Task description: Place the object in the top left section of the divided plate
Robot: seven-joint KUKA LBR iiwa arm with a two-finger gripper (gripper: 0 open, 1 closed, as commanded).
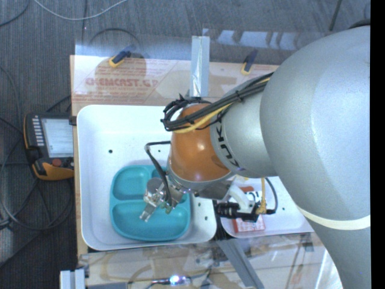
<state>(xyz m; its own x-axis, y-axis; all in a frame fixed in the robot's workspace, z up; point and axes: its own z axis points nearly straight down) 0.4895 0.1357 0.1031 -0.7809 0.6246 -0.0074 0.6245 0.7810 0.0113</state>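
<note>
Camera view shows you the gripper (157,205) over the teal divided plate (129,221) in the left bin (99,137). A small green object (166,205) sits at its fingertips; whether they clamp it, you cannot tell.

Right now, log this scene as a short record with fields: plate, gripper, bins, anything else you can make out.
plate: teal divided plate, lying in the left white bin
gripper: gripper hangs over the plate's right part
object between fingers: something small and greenish near the tips, too small to tell if it is gripped
arm: grey, with an orange band, reaching in from the right
right bin: right white bin, mostly hidden by the arm
beside the bench: handheld pendant on the floor at left
</note>
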